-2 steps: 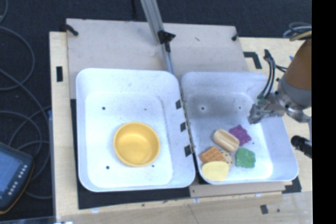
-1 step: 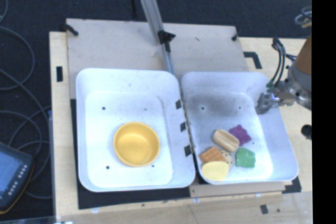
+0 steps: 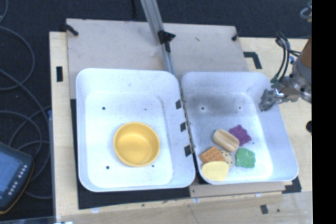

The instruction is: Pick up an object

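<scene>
Since nothing is lifted, progress: none yet.
Gripper (image 3: pixel 266 98): over right bin's (image 3: pixel 273 165) far-right rim; finger state: cannot tell.
Targets: bread roll (image 3: pixel 226 139), purple piece (image 3: pixel 240 134), green piece (image 3: pixel 245 158), yellow piece (image 3: pixel 216 170), clustered near corner.
Left: reach, grasp, lift.

Most of the arm (image 3: pixel 303 68) is cut off at the right edge, and the gripper (image 3: pixel 268 98) is seen too small for its fingers to be made out. The orange piece (image 3: pixel 213 155) is partly covered by the tan piece (image 3: pixel 226 139) and the yellow piece (image 3: pixel 216 170). The dark device (image 3: pixel 11 174) is cropped by the left edge.
</scene>
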Controlling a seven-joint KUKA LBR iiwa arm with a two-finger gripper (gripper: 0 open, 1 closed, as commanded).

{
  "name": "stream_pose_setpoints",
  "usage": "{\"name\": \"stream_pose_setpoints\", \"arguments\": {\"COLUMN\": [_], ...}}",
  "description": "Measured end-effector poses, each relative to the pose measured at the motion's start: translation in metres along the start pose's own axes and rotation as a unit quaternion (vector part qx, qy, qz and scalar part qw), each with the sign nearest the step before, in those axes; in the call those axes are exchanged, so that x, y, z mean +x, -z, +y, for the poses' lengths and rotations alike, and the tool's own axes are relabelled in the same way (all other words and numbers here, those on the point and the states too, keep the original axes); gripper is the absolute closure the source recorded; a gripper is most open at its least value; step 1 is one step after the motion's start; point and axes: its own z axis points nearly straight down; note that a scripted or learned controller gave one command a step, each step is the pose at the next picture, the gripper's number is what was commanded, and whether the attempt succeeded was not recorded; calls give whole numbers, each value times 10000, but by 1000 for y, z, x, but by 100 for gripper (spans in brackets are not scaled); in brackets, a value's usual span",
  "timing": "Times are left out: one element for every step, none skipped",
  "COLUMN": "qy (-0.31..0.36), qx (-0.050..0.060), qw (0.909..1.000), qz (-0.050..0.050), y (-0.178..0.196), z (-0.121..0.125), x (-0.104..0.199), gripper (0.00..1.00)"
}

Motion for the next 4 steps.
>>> {"name": "stream_pose_setpoints", "arguments": {"qy": [16,22,21,16], "qx": [12,2,9,19], "qw": [10000,10000,10000,10000], "qz": [6,10,9,7], "y": [-6,8,3,-3], "z": [18,31,50,56], "x": [50,100,154,207], "gripper": [100,100,100,100]}}
